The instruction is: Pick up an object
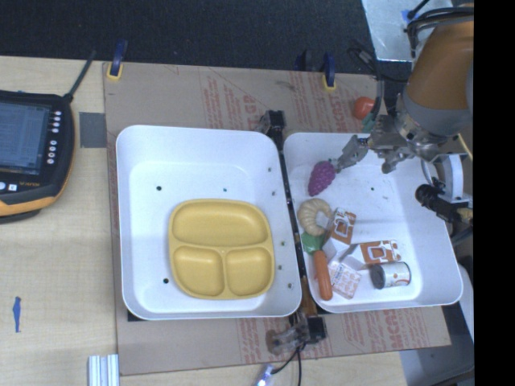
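Purple grape bunch (321, 178) lying in the upper left part of the right bin (426, 296), close to the divide between the two bins. Fingers (349, 153) spread wide above the bin's upper area, the left one tipped just beside the grapes, nothing between them; gripper (372, 156) reaching in from the right under the grey arm with its orange band (442, 55). Below the grapes, a tan ring-shaped pastry (314, 214), then a green piece (312, 244) and an orange carrot-like stick (323, 275) along the bin's left wall. Small printed packets (344, 226) and (378, 252) nearby, a pale wrapper (345, 280) and a small dark-ended can (391, 275) toward the lower edge. Left bin (137, 175) holding a yellow three-compartment tray (221, 248). Both bins on brown cardboard (201, 95) clipped to the wooden worktop (48, 280). Orange-edged control pendant (32, 151) at far left, well apart from the bins
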`<state>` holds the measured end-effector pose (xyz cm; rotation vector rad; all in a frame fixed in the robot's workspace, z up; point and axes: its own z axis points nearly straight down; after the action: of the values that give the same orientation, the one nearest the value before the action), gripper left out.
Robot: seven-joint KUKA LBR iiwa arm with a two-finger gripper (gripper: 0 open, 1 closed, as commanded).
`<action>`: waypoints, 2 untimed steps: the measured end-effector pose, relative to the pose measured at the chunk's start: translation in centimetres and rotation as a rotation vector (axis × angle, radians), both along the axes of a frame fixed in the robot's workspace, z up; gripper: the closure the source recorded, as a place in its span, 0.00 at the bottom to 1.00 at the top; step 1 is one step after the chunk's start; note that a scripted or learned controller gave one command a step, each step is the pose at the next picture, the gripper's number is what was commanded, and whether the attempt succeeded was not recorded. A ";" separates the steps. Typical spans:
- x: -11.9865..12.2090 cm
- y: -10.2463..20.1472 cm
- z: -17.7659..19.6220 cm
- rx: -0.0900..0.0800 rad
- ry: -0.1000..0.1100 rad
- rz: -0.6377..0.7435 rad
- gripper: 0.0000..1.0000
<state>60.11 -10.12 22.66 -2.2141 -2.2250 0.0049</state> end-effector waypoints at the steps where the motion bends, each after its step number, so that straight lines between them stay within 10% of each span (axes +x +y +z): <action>1: 3.4 4.1 -3.5 -0.002 0.000 0.002 0.00; 2: -1.2 -0.8 -13.0 0.000 -0.010 -0.002 0.00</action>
<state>58.88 -10.92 9.65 -2.2214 -2.2281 -0.0059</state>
